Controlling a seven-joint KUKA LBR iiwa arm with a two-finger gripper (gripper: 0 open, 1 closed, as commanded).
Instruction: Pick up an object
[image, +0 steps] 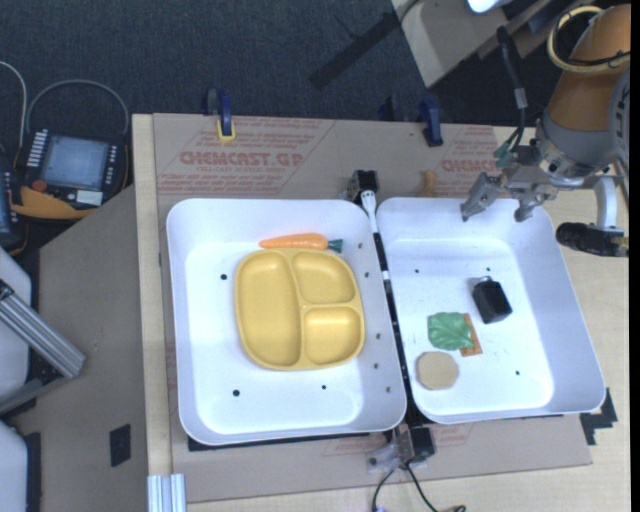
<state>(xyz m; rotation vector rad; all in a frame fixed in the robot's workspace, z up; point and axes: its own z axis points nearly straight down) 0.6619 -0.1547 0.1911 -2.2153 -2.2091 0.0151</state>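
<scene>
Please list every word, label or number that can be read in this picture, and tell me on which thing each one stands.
"CHEMCAST GP": red print on the brown board behind the left bin.
The same red print repeats on the board near the right bin, but it is cut off and blurred there.
Smaller red lines around both prints: too small to read.
The handheld screen: unreadable.

The gripper hangs over the far edge of the right bin. Nearer the camera than the gripper, inside that bin, lies a small block; nearer again and slightly to its left sits a leafy piece on a flat card, with a round disc just in front of them. Well to the gripper's left, the left bin holds a three-compartment tray, and a carrot lies along the tray's far rim.
</scene>
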